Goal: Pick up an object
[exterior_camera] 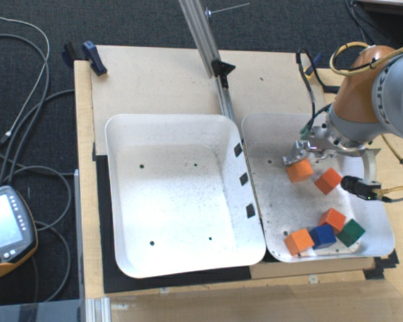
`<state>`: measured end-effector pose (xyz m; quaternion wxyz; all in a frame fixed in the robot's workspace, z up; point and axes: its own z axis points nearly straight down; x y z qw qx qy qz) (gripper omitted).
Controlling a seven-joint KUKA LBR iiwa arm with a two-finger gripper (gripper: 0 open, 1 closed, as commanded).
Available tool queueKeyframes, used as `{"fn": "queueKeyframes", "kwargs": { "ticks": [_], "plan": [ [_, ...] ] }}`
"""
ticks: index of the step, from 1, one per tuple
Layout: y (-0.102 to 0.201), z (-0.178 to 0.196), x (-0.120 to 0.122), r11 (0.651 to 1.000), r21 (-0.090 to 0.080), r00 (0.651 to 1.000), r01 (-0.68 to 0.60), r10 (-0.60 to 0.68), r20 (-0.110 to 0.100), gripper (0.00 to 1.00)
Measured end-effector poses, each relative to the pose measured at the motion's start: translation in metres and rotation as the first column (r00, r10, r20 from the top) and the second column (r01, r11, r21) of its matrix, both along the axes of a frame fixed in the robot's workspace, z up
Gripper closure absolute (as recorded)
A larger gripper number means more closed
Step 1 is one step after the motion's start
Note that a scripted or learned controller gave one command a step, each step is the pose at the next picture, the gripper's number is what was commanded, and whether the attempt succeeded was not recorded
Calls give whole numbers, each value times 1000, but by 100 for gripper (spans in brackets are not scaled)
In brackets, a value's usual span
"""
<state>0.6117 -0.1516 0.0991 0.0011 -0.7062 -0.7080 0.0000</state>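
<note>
Single overhead view. Two shallow white plastic bins sit side by side on a pale wooden bench [161, 79]. The left bin [121, 180] shows a bare, speckled floor. The right bin [272, 200] holds all the loose blocks.

The grey arm with the orange band [363, 92] reaches in from the right, over the upper part of the right bin. The two-finger metal gripper [301, 154] points down into that bin, directly above and apparently touching the top edge of an orange cube [299, 170]. From this angle I cannot tell how its jaws stand, nor whether the cube is between them; the cube looks to be resting on the bin floor, tilted slightly.

Other blocks in the right bin:
- a second orange cube [328, 180], just right of the first, apart from it, turned on a diagonal;
- a cluster near the front right corner: a small orange block [334, 218], a blue cube [322, 236] just beside it, a green cube [350, 233] to the right of the blue one, and another orange cube [299, 241] touching the blue one's left side.

A black cable connector [358, 187] hangs beside the wrist over the bin's right side. An aluminium strut [198, 29] runs diagonally from the top of the view down to the gap between the bins. A blue clamp [94, 57] sits at the bench's back left corner. A handheld pendant with a screen [3, 230] lies on the dark floor to the left, with cables [27, 113] around it.
</note>
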Motion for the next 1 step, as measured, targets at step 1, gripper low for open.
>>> {"fn": "queueKeyframes", "kwargs": {
  "ticks": [1],
  "plan": [
    [88,106,-5,1000,1,1000,-6,6,11,100]
  ]
}}
